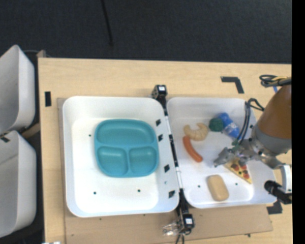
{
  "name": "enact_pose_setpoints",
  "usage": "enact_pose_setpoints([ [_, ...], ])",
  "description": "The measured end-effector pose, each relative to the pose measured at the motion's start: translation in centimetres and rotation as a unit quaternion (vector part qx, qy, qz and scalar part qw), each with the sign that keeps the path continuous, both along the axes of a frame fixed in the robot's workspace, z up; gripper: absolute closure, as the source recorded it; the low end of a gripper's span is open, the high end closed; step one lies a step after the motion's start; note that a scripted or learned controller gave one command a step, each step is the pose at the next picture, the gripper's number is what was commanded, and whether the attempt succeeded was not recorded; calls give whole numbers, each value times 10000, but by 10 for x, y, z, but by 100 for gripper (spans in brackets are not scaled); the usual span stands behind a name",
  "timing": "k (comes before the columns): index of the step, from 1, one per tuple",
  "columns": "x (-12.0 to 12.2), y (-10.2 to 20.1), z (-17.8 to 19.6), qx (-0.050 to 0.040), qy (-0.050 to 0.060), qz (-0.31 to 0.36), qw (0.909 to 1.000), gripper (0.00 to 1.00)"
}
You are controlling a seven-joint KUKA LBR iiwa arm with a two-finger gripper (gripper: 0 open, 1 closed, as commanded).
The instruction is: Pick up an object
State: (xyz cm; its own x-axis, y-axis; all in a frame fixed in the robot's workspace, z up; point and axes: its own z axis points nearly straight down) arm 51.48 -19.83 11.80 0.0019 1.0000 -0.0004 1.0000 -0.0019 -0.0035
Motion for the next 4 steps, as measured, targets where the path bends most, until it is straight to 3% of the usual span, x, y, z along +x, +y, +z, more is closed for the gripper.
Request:
enact_pose_setpoints([
  [1, 2, -2, -14, -17, -45, -14, 10000, 0],
  [2, 4, -6, 0, -61, -107, -53, 9999, 100],
  [3, 11, -4, 45, -7, -38, 24, 10000, 100],
  [4, 12, -3, 88, -10, -46, 25, 10000, 100],
])
